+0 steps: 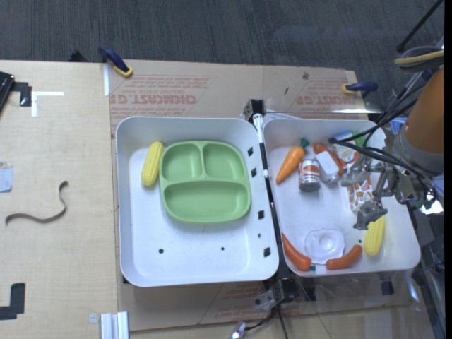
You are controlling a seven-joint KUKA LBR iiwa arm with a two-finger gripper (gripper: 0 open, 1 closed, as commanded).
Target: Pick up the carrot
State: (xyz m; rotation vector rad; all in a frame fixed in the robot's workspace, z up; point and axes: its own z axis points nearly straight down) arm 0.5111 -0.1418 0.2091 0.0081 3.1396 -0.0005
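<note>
Trouble is most likely to come from the crowding around the carrot (290, 162), which lies slanted in the right bin (339, 127), in its far left part, green top pointing toward the far wall and thick end close beside the small can (308, 174). You have the gripper (367, 214) hanging over the near right part of that bin, just above the yellow corn cob (373, 234) and well apart from the carrot; from this slant you cannot tell how far its fingers stand apart, and nothing can be made out between them. If you send it toward the carrot on a low path, it will probably sweep the can, the white bottle (328, 166) just right of the can, or the printed packet (359, 191) on the way. A closing pinch set too near the can could catch the can instead, or roll the carrot away against the bin's left wall. That wall, and the divider (263, 182) between the two bins, sit just left of the carrot, so a finger coming down on that side has little room and might strike the rim. The better opening looks to be on the carrot's near side, where bare white floor runs down toward the clear lid (324, 243) and the two red peppers (296, 254). Cables (381, 126) trailing near the arm (427, 119) could also snag as it crosses the bin.
</note>
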